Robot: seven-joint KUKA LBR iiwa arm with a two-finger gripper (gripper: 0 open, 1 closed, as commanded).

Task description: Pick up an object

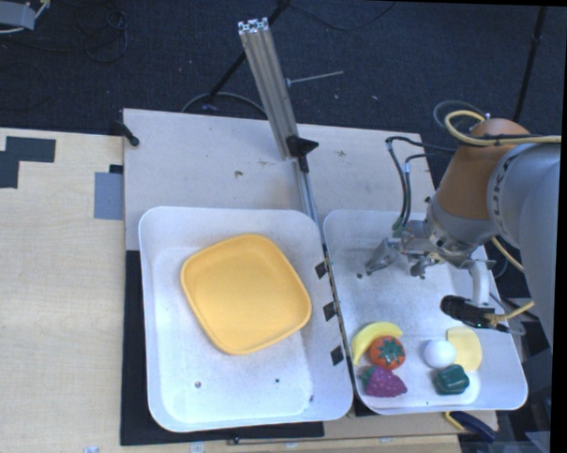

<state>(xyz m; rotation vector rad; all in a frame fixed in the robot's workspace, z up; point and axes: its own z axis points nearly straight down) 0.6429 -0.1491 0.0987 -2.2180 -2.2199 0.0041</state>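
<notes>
Camera view: arm over the right bin, toys bunched at its near edge

No brand, label or writing can be read on anything in the picture.

Seen from above, the arm [510, 198] reaches in from three o'clock, its orange band at about one o'clock of the scene. Its gripper [395, 259] hangs over the upper part of the right bin [358, 234]. Two thin fingers [374, 262] splay toward nine o'clock and look apart, with nothing between them. Whether the tips touch the bin floor cannot be told.

The things to pick lie together at the six o'clock end of the right bin, well apart from the gripper. A banana [372, 336] curves at the cluster's ten o'clock, a tomato [387, 352] touching it, and a bunch of purple grapes [385, 382] just below the tomato. At the cluster's three o'clock sit a white ball [438, 352], a pale yellow piece [466, 347] just beside it, and a dark green block [451, 379] below the ball.

The left bin [161, 234] holds a yellow plate [245, 292], lying flat near its middle. A slanted metal rail [271, 84] rises at twelve o'clock behind the bins.
</notes>
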